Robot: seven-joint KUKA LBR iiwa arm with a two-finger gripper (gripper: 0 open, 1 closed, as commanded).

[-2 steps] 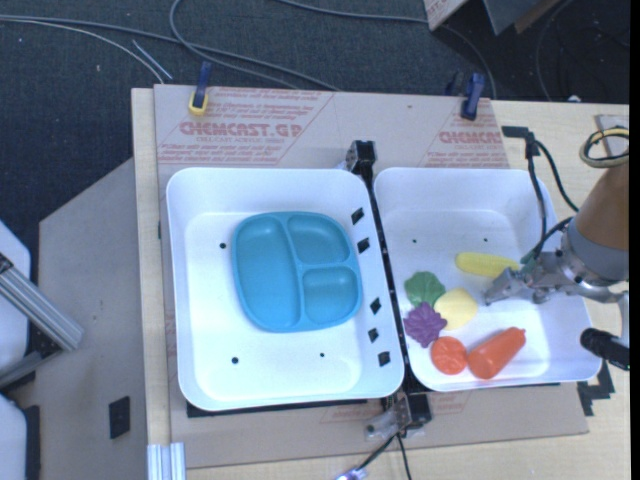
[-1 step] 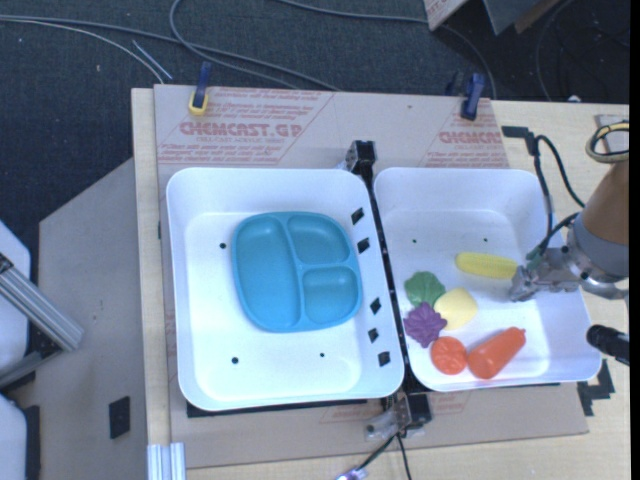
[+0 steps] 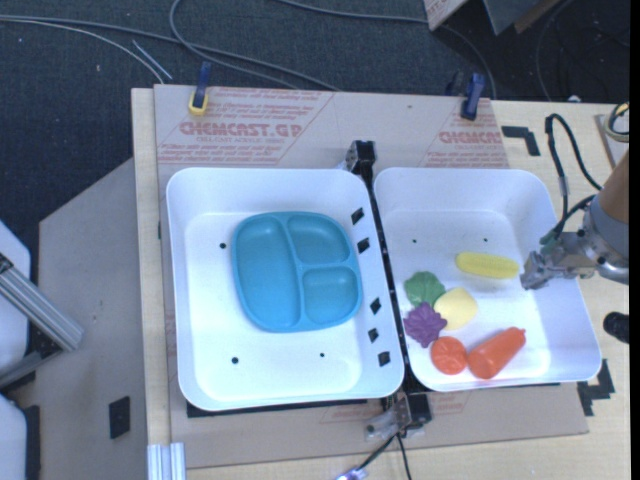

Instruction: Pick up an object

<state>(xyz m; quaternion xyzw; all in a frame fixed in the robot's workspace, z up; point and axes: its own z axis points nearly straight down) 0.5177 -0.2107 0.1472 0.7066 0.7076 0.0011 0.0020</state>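
The right bin [image 3: 520,193] holds several toy foods: a yellow corn cob [image 3: 487,265], a green leafy piece [image 3: 423,288], a yellow lemon-like piece [image 3: 458,308], a purple grape bunch [image 3: 424,324], a red tomato [image 3: 447,355] and an orange carrot [image 3: 497,352]. My gripper [image 3: 535,271] hangs at the bin's right side, just right of the corn cob, with nothing visible between its fingers. The arm comes in from the right edge.
The left bin [image 3: 190,268] carries a blue divided plate [image 3: 296,269]. A black divider with clips [image 3: 372,268] runs between the bins. Clamps [image 3: 200,98] hold the board at the back, and cables lie on the dark floor behind.
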